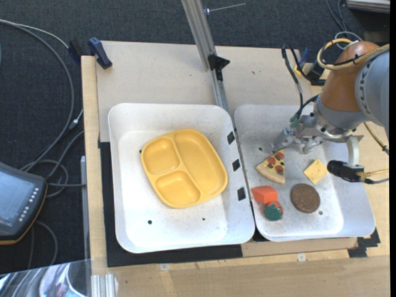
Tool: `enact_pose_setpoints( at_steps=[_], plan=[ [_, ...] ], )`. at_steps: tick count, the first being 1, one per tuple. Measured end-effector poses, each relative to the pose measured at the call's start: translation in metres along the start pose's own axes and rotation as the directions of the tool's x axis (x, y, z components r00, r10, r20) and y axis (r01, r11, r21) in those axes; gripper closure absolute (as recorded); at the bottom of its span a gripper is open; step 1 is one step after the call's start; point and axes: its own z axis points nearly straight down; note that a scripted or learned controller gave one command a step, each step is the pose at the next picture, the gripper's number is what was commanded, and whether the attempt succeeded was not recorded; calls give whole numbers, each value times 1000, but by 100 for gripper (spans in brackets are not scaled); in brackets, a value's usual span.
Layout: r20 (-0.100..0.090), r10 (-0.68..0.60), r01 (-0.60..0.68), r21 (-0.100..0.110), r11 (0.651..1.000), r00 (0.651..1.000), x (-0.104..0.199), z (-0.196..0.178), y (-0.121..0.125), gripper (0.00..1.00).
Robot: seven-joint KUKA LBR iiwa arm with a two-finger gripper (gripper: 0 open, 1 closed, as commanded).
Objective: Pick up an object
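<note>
Pizza slice (272, 167) is the toy nearest the gripper (296, 138), lying flat in the right bin (352, 224) near its left wall, tip pointing left. The fingers hang just beyond its far edge, above the bin floor; whether they are apart or together I cannot tell, and nothing shows between them. Around the slice sit a cheese wedge (315, 171) to its right, a brown cookie (305, 198) nearer the front, and an orange block (265, 194) touching a strawberry (274, 211). All lie loose and apart enough for a top-down grasp. The left bin (130, 228) holds a yellow divided plate (183, 167), probably a drop spot. The pick looks not yet made.
</note>
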Motion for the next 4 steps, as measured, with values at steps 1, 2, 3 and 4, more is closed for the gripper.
enact_pose_setpoints(
  at_steps=[1,2,3,4],
  plan=[
    [1,0,0,-8,1000,1000,0,-15,2,100],
    [4,0,1,-16,1000,1000,0,-79,-2,100],
    [5,1,-1,-16,1000,1000,-4,-137,-9,100],
    [5,-1,1,-17,1000,1000,-4,-192,-8,100]
  ],
)
